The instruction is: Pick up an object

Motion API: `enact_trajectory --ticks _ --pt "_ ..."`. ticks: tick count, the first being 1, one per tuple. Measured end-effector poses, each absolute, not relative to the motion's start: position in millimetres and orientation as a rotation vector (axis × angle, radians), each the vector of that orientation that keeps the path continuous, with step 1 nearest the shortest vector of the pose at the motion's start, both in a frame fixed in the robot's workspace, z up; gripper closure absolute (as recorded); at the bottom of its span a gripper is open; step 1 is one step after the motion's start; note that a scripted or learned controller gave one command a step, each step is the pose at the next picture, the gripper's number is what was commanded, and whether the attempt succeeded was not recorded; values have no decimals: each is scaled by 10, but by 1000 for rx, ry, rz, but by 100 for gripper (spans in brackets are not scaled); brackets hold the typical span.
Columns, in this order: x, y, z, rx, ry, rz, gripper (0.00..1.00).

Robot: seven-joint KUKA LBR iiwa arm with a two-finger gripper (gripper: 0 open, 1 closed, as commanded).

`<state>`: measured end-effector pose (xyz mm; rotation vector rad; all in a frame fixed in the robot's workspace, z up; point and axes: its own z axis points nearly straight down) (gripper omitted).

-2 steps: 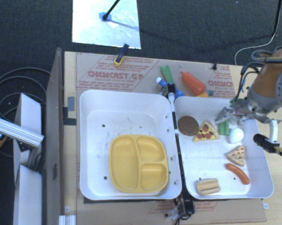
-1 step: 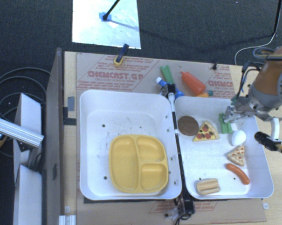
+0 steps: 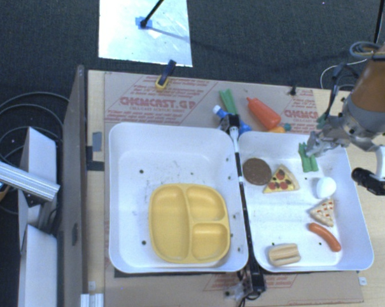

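— Where is the tool seen, and what is nearest to it?

— It is seen at the upper right of the frame, low over the far edge of the right bin. A green piece lies just below it, seemingly touching its tip. Whether the tool is spread or pressed together cannot be told, and no object can be made out within it.

— What else is carried in that bin?

— A brown disc and a pizza slice are placed side by side at the bin's upper left. A white egg is found to their right, a second pizza wedge below it, then a sausage, and a bread roll near the lower edge.

— And the left bin?

— A yellow divided plate is held in its lower half.

— Can any writing be read?

— "CHEMCAST GP" is printed in red on the brown sheet under the bins, at upper centre; part of the same print appears at upper right. An orange carrot and a green stick lie on that sheet.
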<state>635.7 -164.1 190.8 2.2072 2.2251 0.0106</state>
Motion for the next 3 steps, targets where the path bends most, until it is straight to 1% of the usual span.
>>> enact_trajectory --ticks 1,2,3 --pt "6172 -728 2425 2204 2235 12 100" --pt "5787 -368 2230 2216 2232 -1 100" --pt "5369 377 2520 2210 2237 5 100"
